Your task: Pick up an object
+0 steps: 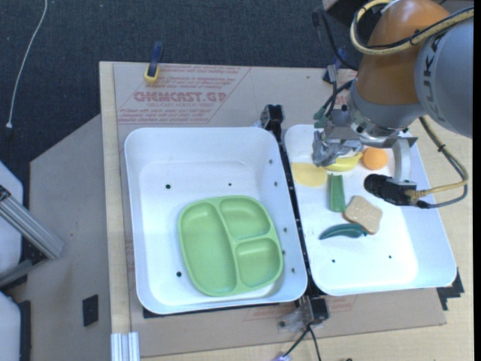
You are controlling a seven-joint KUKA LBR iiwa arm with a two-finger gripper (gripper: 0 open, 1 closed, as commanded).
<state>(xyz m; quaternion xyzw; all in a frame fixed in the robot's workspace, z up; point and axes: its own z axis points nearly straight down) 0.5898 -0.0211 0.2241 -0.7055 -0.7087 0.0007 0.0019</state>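
End effector (329, 153) is low over the far end of the right bin (391, 265), at a yellow object (342, 163) partly hidden beneath it; whether it is open, closed or gripping cannot be told. Near it lie a pale yellow flat piece (308, 174), an orange ball (374, 158), a green stick (335, 192), a bread slice (364, 213) and a teal pod (343, 233). Judged light, stiff toy items; the ball may roll, so grasp across narrow widths. Left bin (150, 156) holds a green divided plate (230, 244).
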